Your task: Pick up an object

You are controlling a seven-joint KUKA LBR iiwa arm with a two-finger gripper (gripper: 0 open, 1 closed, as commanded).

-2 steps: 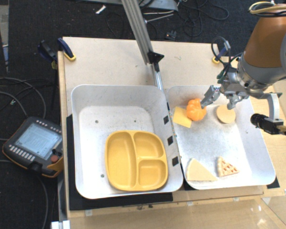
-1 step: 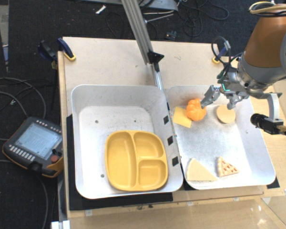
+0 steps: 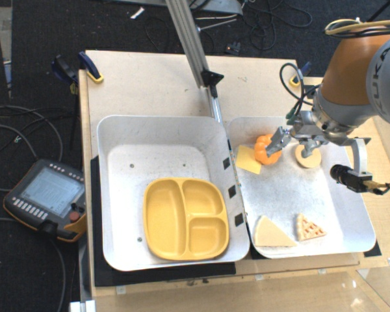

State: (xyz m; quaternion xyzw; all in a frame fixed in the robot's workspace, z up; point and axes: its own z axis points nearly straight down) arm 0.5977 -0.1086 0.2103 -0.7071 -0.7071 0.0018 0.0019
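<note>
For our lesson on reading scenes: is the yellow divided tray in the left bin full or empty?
Empty. The yellow divided tray lies flat in the left bin, and all three of its compartments show bare yellow bottoms.

Arm (image 3: 357,64) reaching from right, end effector (image 3: 276,145) lowered.

- Even, fairly bright overhead light; the two white bins (image 3: 117,174) read clean, not blown out
- Shadows soft and short; a faint one lies under the yellow tray (image 3: 185,220); another under the arm (image 3: 357,77) on the right bin
- A mild sheen on the arm's orange band; no hard glare elsewhere
- The dark floor (image 3: 32,44) around the bench stays dim; cables there are low in contrast
- Focus moderate; small edges slightly soft, with some graininess
</note>
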